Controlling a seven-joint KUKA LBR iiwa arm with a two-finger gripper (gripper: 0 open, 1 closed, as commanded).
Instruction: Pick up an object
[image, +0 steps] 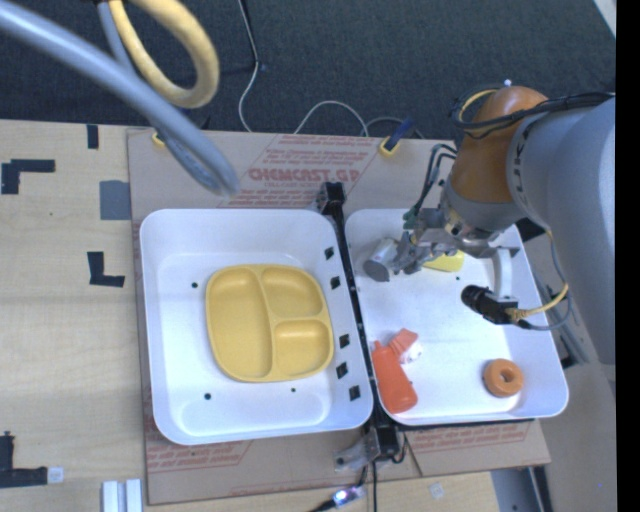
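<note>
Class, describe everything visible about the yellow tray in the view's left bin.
The yellow tray looks like smooth plastic: a rounded square with three compartments, one long on the view's left, two smaller on the right. It lies flat, face up, slightly turned, mid-floor in the left bin, touching only that.

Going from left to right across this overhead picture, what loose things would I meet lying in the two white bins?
Yellow plastic divided plate → orange plastic bottle → small yellow piece, partly hidden → brown ring-shaped doughnut toy.
</note>
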